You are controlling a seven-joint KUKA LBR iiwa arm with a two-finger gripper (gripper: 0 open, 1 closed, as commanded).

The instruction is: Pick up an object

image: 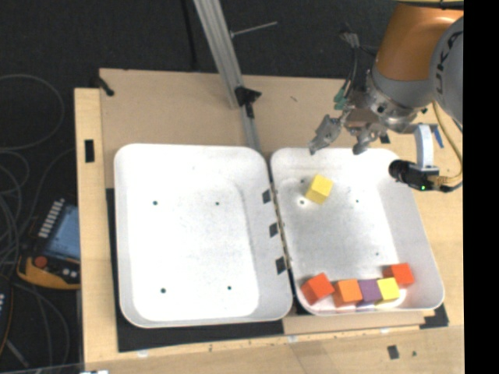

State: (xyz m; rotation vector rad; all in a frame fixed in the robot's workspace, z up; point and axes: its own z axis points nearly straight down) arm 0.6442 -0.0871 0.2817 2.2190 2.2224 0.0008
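Yellow is the colour of the lone cube (319,189), which is seen lying by itself in the upper left part of the right bin (405,232), well apart from the other blocks. It is judged the easiest candidate for a pick, since free space is left on all its sides for the fingers.

The gripper (343,140) is seen above the upper rim of the right bin, up and to the right of the yellow cube. Its two fingers are spread apart, and nothing is held between them. The spread posture is judged to be preparation for a descent.

A row of blocks is packed along the lower wall of the right bin: an orange-red block (317,287), an orange block (348,291), a purple block (368,291), a yellow block (387,289) and a red-orange block (401,274). These are touching or nearly so, and a grasp there is judged awkward.

The left bin (195,232) is white, shallow and marked with a few dark dots. Both bins are borne by a pale wooden bench (156,100). A slanted metal post (222,45) is noted at upper centre, and cables with a handheld pendant (58,244) at the left edge, on dark floor.
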